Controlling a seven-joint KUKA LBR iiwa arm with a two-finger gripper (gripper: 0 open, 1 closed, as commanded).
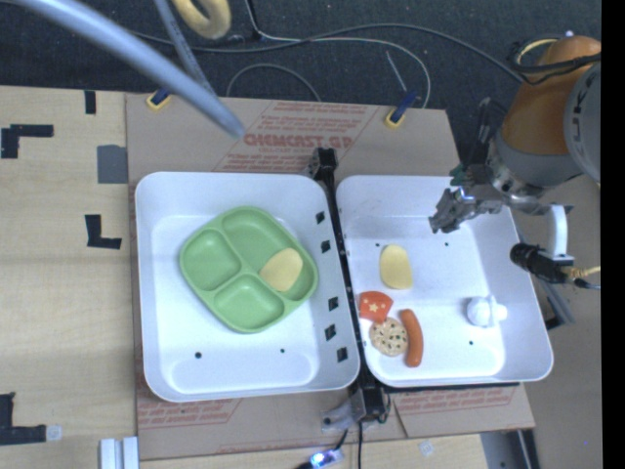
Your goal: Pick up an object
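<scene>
Left bin (pixel 161 262): it sits on the bench (pixel 59 262) and holds a green divided plate (pixel 239 272). A pale yellow piece (pixel 283 270) lies in the plate's right compartment, looking like something sorted there.
Right bin (pixel 518 350): loose items are spread flat and apart, so each can be reached from above. A yellow oval piece (pixel 395 267) lies near the middle. Below it are a red piece (pixel 375 306), a cookie (pixel 389 337) and a sausage (pixel 411 337), close together. A small white object (pixel 481 311) lies alone toward the right wall.
Hand (pixel 451 211): it hangs over the right bin's upper part, up and right of the yellow oval; nothing is between its fingers, and I cannot tell how wide they stand.
Judgement: no object is lifted yet; the isolated ones look like the easier picks.
</scene>
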